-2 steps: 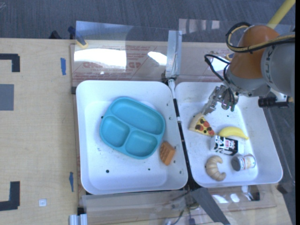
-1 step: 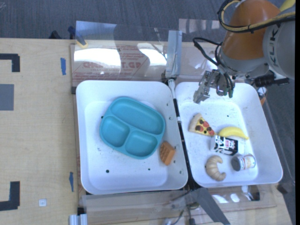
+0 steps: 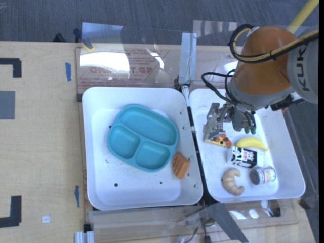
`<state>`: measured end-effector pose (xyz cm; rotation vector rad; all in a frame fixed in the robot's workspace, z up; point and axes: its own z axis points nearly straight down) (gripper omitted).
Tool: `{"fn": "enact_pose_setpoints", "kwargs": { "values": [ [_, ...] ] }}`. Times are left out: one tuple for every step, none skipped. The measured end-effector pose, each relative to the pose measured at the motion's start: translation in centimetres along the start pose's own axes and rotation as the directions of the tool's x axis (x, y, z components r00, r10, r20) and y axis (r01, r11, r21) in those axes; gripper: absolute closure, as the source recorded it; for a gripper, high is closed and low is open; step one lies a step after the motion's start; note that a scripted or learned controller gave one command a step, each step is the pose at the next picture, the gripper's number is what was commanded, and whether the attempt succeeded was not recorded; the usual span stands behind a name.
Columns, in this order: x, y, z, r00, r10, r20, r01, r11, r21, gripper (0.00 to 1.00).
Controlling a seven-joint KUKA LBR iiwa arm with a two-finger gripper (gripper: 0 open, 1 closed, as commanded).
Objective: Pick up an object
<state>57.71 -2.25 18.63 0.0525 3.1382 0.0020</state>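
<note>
The gripper [image 3: 215, 128] is seen low in the right bin [image 3: 288, 156], just above the pizza slice [image 3: 220, 140]. Whether anything is gripped cannot be told; the wrist is hidden under the orange band [image 3: 263, 59].

I'm looking at a robotics lab bench: a plywood top [image 3: 40, 151] marked with black squares and blue tape at the frame's left, two white bins [image 3: 96, 186] mid-frame, clear plastic sheeting [image 3: 126, 59] behind, grey carpet [image 3: 152, 4] along the top.

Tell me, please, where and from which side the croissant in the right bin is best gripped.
Probably from above, across the croissant's thick middle: it lies flat and curved, its ends taper, and bare bin floor flanks it on both sides.
</note>
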Motion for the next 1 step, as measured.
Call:
{"fn": "enact_pose_setpoints", "kwargs": {
  "values": [
    [7.81, 8.01, 0.08, 0.998, 0.07, 0.0, -0.07, 0.998, -0.002, 1.0]
  ]
}}
